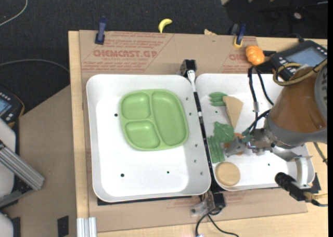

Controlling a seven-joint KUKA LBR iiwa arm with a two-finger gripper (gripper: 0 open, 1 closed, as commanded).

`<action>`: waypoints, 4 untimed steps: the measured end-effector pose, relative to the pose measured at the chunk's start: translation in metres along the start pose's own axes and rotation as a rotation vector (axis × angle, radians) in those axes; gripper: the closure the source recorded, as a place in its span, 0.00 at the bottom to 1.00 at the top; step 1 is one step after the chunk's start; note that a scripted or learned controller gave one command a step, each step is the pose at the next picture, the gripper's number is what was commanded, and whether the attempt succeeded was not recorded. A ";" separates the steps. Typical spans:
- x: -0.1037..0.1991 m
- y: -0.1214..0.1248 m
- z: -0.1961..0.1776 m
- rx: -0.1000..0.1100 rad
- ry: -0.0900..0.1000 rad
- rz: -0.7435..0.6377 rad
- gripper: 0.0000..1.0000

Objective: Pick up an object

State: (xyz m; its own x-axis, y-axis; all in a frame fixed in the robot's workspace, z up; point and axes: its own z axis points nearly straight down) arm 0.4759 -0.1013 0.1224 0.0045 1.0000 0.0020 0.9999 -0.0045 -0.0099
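My gripper [238,144] hangs low in the right bin [260,176], at the end of the grey arm that reaches in from the right. It is right against a green leafy toy [222,136] lying near the bin's left wall. A tan wedge [234,109] lies just behind it, beside a small green piece [217,97]. A round tan disc [228,173] rests at the bin's front left corner. Whether anything is gripped is hidden by the wrist.
The left bin [104,142] holds a green divided plate [154,119]. On the cardboard behind the bins lie an orange toy [254,54] and a yellow banana [165,24], with blue clamps [100,32] at the back edge. Cables run along the arm.
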 end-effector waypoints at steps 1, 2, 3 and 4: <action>-0.101 0.008 -0.167 -0.031 -0.015 0.003 0.00; -0.021 0.036 -0.063 -0.003 0.003 -0.012 0.00; 0.011 0.005 0.040 0.001 0.002 -0.005 0.00; 0.008 0.008 0.024 -0.011 -0.002 -0.003 1.00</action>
State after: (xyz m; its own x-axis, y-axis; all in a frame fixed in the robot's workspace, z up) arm 0.4838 -0.0932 0.0981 0.0016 1.0000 -0.0005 1.0000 -0.0016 0.0015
